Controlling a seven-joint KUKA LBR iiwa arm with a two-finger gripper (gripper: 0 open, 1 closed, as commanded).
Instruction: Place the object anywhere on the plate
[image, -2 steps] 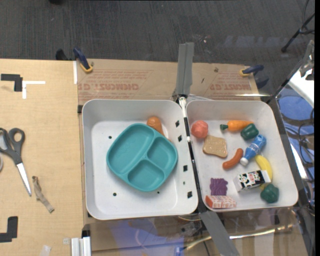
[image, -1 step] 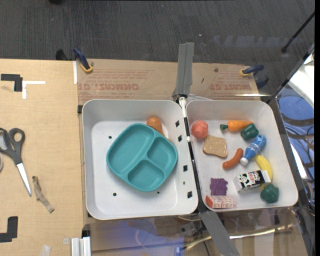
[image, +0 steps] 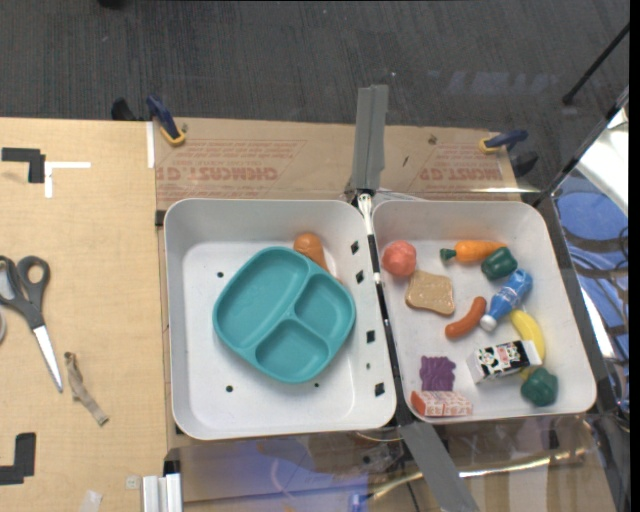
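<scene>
I can't tell the gripper's state from here. The teal plate (image: 285, 315) sits in the left bin (image: 190, 390), an orange object (image: 309, 244) against its far rim. The right bin (image: 560, 300) holds a tomato (image: 399, 258), bread slice (image: 430, 294), banana (image: 527, 334) and other toy foods.

Teal three-compartment plastic plate (image: 285, 315) sits in left shallow white bin (image: 190, 300); small orange rounded object (image: 309, 245) touches its far rim. Right white bin (image: 565, 300) holds toy foods: red ball (image: 399, 258), toast slice (image: 431, 293), yellow banana (image: 527, 333).

One fixed camera looks down at a slant on the table (image: 80, 330), both white bins (image: 190, 400) mid-frame.
</scene>
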